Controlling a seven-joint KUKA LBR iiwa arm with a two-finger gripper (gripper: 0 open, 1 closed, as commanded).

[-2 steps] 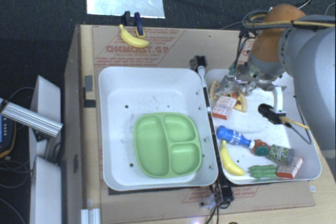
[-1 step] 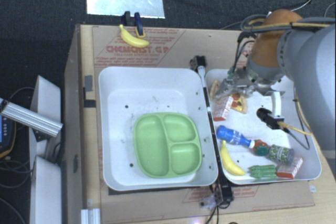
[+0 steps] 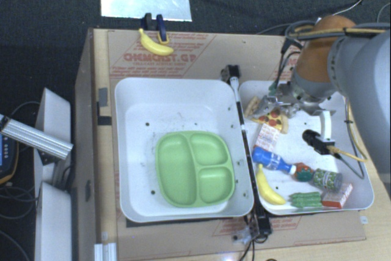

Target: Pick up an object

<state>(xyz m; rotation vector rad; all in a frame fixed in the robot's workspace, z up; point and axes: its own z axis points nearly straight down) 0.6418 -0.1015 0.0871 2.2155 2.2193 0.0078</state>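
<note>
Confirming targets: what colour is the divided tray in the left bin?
Light green, seen in the camera view: divided tray.

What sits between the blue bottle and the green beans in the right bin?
In the camera view, the yellow banana lies between the blue bottle and the green beans, near the bin's front-left corner.

The cardboard-topped desk carries 2 shallow white bins side by side: the left bin and the right bin. A yellow toy banana lies on the desk beyond the left bin, beside 2 dark clamps.
</note>
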